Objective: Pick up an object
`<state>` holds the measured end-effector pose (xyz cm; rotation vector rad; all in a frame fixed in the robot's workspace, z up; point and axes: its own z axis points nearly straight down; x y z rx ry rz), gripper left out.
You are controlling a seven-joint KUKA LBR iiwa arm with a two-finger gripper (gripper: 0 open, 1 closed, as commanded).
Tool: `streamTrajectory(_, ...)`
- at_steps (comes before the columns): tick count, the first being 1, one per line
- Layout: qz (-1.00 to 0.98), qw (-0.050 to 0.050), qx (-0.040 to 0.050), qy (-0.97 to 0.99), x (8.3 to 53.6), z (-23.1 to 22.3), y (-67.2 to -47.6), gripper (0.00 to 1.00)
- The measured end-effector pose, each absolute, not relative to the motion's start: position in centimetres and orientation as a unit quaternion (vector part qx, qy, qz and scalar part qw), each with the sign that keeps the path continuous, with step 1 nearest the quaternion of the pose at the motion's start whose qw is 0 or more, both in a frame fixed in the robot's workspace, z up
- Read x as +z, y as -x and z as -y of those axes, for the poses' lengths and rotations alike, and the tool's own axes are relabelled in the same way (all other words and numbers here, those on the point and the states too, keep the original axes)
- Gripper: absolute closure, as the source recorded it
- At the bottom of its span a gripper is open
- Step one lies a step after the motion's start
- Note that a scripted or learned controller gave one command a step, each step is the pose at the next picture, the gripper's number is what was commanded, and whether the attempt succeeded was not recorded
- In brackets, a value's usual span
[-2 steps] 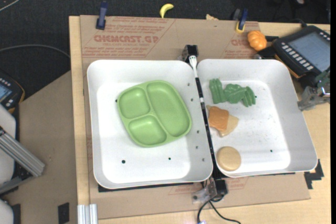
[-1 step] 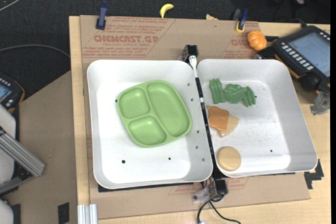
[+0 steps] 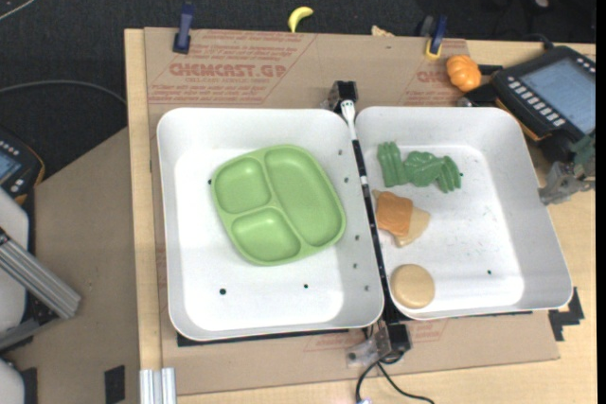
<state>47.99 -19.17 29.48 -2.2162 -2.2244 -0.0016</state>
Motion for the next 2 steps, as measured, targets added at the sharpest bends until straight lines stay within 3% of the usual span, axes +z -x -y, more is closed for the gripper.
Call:
streamTrajectory(1, 0.708, -0.001, -0.0009, 0.706, 30.6, 16.9, -48.0, 1.00)
streamTrajectory(2, 0.705, 0.000, 0.0013, 0.709, 28.2, 22.7, -47.8, 1.00)
